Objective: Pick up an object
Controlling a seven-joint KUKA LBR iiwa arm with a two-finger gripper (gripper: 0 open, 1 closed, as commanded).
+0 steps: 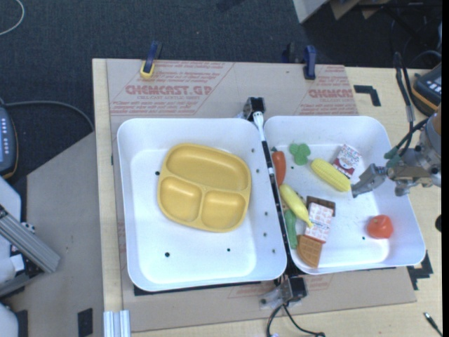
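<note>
The right bin [403, 209] holds several toy foods. A yellow corn cob [330, 175] lies near the middle, with a white and red packet [347, 160] just behind it. A red tomato [379, 227] rests toward the front right. My gripper [363, 184] reaches in from the right edge and hangs low over the bin, right of the corn and above the tomato. Nothing shows in its grasp.
Along the right bin's left side lie a carrot [279, 166], a green piece [300, 153], a banana [293, 202], a cucumber [290, 229], a snack box [319, 223] and a brown item [309, 250]. A yellow divided plate [204, 187] sits in the left bin [140, 216].
</note>
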